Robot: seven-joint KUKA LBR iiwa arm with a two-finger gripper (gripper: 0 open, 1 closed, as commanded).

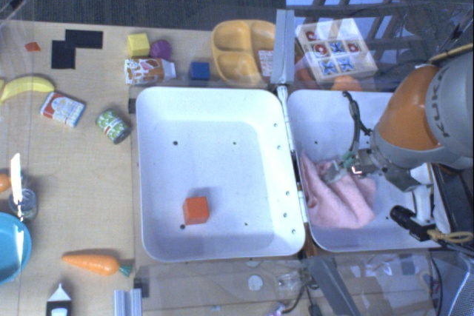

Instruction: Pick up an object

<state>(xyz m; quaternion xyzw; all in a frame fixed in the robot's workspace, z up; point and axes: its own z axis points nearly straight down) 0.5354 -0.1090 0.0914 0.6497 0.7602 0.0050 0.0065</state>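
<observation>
An orange cube [196,209] lies in the left white bin [215,115], near its front left. A crumpled pink cloth [337,196] lies in the right white bin [326,111], against its left wall. My gripper [346,167] hangs low over the top of the pink cloth, at the end of the grey arm with the orange band [407,115]. The wrist hides much of the gripper.
On the bench left of the bins lie a banana [26,87], a small carton [62,109], a green can [112,125], a carrot [92,263] and a blue bowl [11,248]. Behind the bins stand a yellow divided dish [237,48] and a game board [337,48].
</observation>
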